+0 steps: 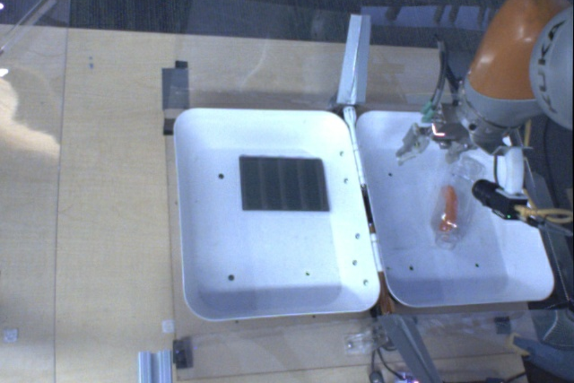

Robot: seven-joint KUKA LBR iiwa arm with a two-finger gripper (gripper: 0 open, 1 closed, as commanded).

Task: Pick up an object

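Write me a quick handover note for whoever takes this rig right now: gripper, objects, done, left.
Gripper: hangs over the back of the right bin; nothing seen between its fingers.
Objects: a clear bottle with orange inside lies in the right bin, in front of the gripper. A dark ribbed pad lies flat in the left bin.
Done: nothing picked.
Left: grasp an object and lift it.

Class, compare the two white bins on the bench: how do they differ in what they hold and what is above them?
The left bin holds a flat dark ribbed rectangle; the right bin holds a clear bottle-like object with an orange part. The arm's hand is over the right bin, not the left bin. Both are shallow, white, round-cornered.
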